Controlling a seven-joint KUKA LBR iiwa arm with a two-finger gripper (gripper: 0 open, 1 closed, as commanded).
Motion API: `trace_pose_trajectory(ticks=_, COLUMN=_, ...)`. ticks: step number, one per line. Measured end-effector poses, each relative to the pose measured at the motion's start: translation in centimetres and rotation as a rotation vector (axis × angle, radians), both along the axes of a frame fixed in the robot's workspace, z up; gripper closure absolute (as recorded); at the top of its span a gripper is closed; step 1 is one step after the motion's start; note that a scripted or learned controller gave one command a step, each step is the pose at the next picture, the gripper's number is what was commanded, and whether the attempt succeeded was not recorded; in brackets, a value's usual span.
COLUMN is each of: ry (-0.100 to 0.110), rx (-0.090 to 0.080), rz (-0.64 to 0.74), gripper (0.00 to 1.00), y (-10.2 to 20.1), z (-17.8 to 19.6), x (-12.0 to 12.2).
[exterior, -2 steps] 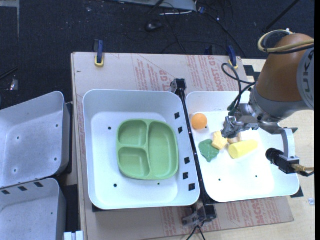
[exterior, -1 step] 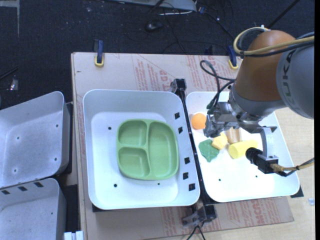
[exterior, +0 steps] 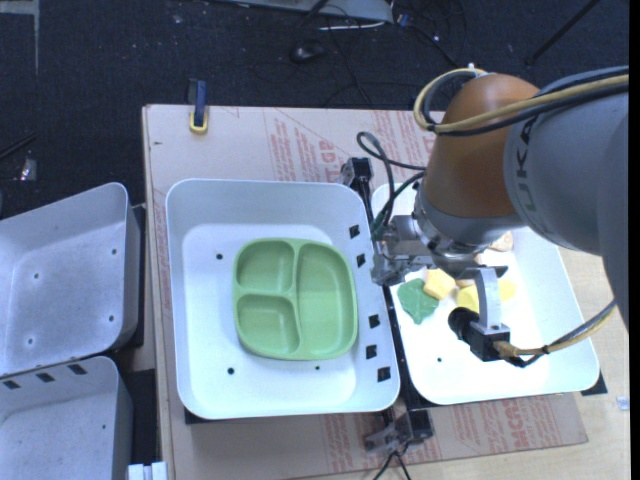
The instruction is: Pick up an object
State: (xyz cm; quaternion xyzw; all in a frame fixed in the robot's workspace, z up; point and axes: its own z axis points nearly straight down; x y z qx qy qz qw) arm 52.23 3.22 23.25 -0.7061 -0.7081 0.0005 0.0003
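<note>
Well, two white bins sit side by side on the bench (exterior: 270, 133). The L bin (exterior: 200, 203) is at 9 o'clock & the R bin (exterior: 545, 368) is at 3 o'clock. Their edges meet in the middle.

A green plate (exterior: 296, 299) w/ three parts lies flat in the middle of the L bin, turned a bit.

The big grey arm (exterior: 580, 168) comes in from 3 o'clock & hangs over the R bin. Its orange band (exterior: 480, 138) is at approx 12 o'clock of that bin.

The gripper (exterior: 440, 268) is under the wrist, over the 9 o'clock side of the R bin, close to the wall by the L bin. The wrist hides most of it, so I can't tell if it is open or closed, or if it has hold of anything.

Little things lie in the R bin just by the gripper, at approx 6 o'clock from it. A green bit (exterior: 417, 300) is nearest the L bin. Yellow bits (exterior: 441, 286) sit at 3 o'clock from the green bit, touching it or just beside it, can't tell which. They look like they rest on the bin floor.

A small blue & yellow clamp (exterior: 199, 108) sits at the 11 o'clock corner of the bench. More white trays (exterior: 65, 268) lie at 9 o'clock, off the bench.
</note>
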Motion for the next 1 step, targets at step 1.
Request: trace_pose_trajectory(ticks=1, ry=-0.001, rx=0.0, rz=0.001, gripper=1.0, y=4.57, z=0.39, x=-0.69)
